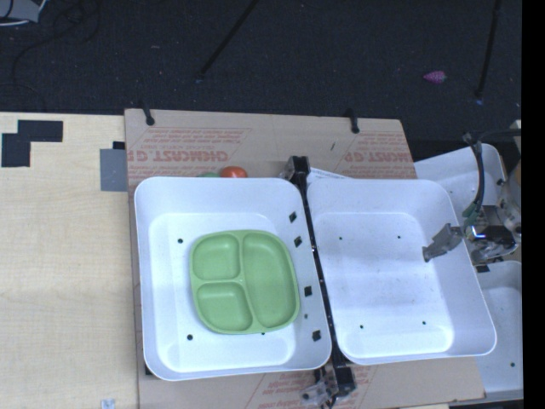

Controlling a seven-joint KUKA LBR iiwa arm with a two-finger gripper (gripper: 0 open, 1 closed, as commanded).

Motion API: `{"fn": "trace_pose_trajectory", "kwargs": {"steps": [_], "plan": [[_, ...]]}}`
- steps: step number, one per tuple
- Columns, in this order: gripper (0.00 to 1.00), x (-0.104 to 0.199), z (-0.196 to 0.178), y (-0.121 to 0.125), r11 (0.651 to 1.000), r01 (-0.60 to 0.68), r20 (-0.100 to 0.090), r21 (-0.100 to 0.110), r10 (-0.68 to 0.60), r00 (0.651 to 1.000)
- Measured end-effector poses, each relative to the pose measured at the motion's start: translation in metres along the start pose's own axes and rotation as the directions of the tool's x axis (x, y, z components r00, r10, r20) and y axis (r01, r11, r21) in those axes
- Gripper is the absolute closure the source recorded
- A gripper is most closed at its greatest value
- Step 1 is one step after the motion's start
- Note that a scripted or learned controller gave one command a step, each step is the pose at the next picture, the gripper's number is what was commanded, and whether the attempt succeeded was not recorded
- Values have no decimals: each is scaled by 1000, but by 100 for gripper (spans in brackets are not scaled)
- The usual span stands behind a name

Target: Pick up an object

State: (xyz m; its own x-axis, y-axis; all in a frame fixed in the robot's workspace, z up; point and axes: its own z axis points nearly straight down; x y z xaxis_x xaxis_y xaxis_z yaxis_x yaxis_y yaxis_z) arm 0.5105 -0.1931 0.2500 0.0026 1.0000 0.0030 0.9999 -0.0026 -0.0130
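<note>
A light green divided plate (244,280) with three compartments lies flat in the middle of the left bin (162,220). My gripper (444,243) reaches in over the right rim of the right bin (383,348), far from the plate. Nothing shows in its grasp. The wrist behind it sits at the view's right edge.
A small red-orange object (233,173) lies on the cardboard sheet (255,143) just behind the left bin's back rim, with a bit of green (209,175) beside it. A black divider (313,262) runs between the bins. Pale wooden bench (60,271) extends to the left.
</note>
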Motion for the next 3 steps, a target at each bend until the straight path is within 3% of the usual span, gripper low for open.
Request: {"fn": "trace_pose_trajectory", "kwargs": {"steps": [1, 3], "plan": [[0, 0, -6, 2, 1000, 2, 2, -10, -2, 1000], [0, 0, 100, -3, 1000, 3, 0, -5, -3, 1000]]}}
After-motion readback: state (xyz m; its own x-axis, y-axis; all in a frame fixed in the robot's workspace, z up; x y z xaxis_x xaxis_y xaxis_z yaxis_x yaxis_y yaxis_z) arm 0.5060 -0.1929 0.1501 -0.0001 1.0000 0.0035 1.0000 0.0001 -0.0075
